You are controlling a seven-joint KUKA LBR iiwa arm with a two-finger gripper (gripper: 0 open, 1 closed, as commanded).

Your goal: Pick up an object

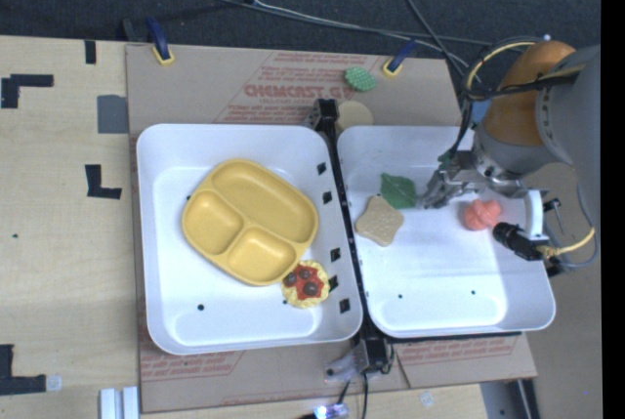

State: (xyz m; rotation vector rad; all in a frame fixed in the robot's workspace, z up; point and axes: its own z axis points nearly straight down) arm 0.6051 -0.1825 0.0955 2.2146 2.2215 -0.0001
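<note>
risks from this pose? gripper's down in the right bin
1. The gripper sits between the green piece and the pink object, so it may close on neither.
2. The tan bread-shaped piece lies close below the green piece; a grab there could nudge both.

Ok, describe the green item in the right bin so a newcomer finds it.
Start at the right bin. Near its upper left lies a dark green leaf-shaped piece, just left of the gripper. Unlike the tan bread slice below it and the pink lump, it is green.
</note>
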